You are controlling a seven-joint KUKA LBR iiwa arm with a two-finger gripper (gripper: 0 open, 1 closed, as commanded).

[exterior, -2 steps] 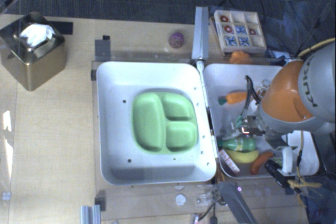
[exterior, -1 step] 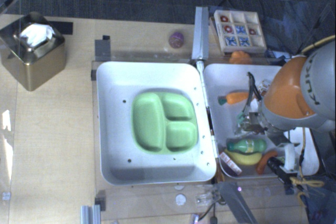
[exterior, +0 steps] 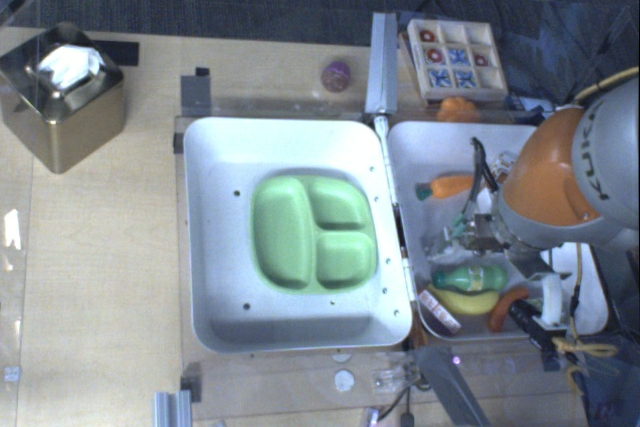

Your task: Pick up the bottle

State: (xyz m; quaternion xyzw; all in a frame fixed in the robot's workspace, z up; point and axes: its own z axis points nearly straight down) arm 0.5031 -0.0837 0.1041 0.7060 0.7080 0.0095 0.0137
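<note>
Wooden surface (exterior: 100, 245), two white bins, arm over the right bin (exterior: 410, 155).
Gripper (exterior: 470, 233) hovers just above the green bottle (exterior: 470, 276) at lower right; finger state cannot be told. Approach step, I judge: next, descend and close.

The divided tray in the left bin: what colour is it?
Light green; the three-compartment plastic tray lies in the left white bin, clearest in the camera view.

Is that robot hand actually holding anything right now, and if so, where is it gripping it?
It cannot be told. The gripper hangs low in the right bin, just above the green bottle, but nothing shows between its fingers.
</note>
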